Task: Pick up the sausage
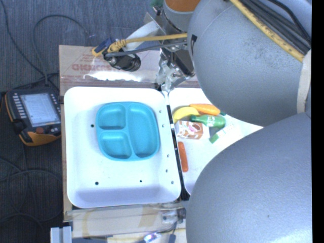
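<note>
The sausage [183, 156] is a thin reddish-orange stick. It lies lengthwise along the left wall of the right bin [238, 130], near the divider between the bins. My gripper [166, 84] hangs under the orange-banded wrist over the far rim where the two bins meet. It is well beyond the sausage and apart from it, with nothing seen in it. The grey arm covers much of the right bin.
A blue sectioned plate [126, 130] sits in the left bin [81, 186]. A yellow banana [182, 113], an orange carrot [205, 108], a green item [211, 121] and a printed packet [190, 130] cluster just beyond the sausage. A handheld pendant [33, 115] lies left of the bench.
</note>
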You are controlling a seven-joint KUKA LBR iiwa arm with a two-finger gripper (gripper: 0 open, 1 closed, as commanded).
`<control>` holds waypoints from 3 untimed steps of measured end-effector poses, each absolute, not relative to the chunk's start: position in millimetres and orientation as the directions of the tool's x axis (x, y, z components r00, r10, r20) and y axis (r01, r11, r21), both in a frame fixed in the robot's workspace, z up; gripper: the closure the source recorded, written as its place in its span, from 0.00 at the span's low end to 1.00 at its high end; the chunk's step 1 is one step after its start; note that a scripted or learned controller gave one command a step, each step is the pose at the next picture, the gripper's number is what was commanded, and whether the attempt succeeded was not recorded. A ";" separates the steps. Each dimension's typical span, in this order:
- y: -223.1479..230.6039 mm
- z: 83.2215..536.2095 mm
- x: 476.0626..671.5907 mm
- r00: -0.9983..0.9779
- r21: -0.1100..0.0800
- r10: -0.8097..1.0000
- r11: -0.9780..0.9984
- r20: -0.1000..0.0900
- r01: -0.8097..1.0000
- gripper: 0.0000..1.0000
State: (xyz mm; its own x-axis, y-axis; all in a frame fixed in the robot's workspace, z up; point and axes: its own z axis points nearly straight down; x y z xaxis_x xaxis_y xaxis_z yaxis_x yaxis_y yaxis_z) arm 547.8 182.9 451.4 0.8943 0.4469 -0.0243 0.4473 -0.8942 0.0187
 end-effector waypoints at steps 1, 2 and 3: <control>183.9 459.1 547.9 0.891 0.021 0.453 -0.891 -0.029 0.453 1.00; 184.7 466.7 548.0 0.888 0.024 0.458 -0.888 -0.033 0.459 1.00; 185.4 474.3 548.3 0.885 0.026 0.463 -0.885 -0.038 0.464 1.00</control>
